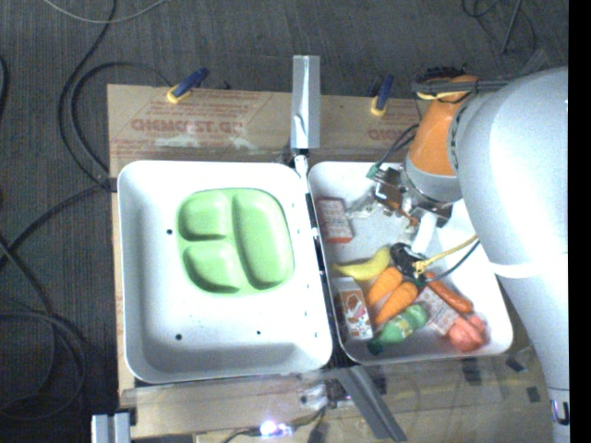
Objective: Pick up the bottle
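- Your gripper (pixel 383 194) hangs over the far end of the right bin (pixel 362 240), the end toward the top of the camera view. At this slant you cannot tell whether it is open or closed, and nothing can be seen held in it.
- The bottle (pixel 404 327) looks to be the green one lying flat at the opposite end of that same bin, close to the near wall.
- So the target lies well apart from the gripper, toward the bottom of the view and a touch to the right. That is the line your reach has to follow.
- Its long axis runs on a slant, with the dark cap end at lower left and the body rising to the upper right. By that reading, you want the jaws closing across the slant, not along it.
- A banana (pixel 365 267) and two carrots (pixel 390 289) lie between gripper and bottle. The lower carrot rests just beside the bottle's upper flank, possibly touching it.
- A small carton (pixel 352 310) stands just left of the cap end, so room on that side looks tight. Expect a crowded descent.
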Controlling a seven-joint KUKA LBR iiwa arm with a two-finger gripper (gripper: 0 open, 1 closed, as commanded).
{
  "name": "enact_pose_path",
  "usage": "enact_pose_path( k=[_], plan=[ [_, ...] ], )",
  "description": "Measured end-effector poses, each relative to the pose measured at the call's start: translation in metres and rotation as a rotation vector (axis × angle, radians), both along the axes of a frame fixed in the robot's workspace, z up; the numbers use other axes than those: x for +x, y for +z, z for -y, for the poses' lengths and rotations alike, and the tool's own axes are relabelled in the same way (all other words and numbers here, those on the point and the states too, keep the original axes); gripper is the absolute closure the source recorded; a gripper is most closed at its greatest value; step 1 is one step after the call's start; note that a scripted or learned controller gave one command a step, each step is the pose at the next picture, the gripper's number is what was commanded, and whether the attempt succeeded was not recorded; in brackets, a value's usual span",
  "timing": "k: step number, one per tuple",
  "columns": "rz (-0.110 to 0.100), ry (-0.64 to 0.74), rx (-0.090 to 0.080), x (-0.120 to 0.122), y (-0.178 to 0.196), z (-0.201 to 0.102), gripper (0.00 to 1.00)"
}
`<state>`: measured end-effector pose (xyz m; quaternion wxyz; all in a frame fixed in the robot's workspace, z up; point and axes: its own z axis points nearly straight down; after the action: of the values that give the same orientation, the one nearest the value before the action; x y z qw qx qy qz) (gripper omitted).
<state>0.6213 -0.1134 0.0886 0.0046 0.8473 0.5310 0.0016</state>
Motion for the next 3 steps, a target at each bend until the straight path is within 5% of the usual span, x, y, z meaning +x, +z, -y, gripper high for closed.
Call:
enact_pose_path(
  k=[1,2,3],
  plan=[
    [-0.003,-0.062,0.003,0.031,-0.001,0.036,0.0],
    [-0.004,-0.052,0.007,-0.094,0.001,-0.011,0.0],
    [-0.011,-0.164,0.008,-0.108,0.01,-0.011,0.0]
  ],
)
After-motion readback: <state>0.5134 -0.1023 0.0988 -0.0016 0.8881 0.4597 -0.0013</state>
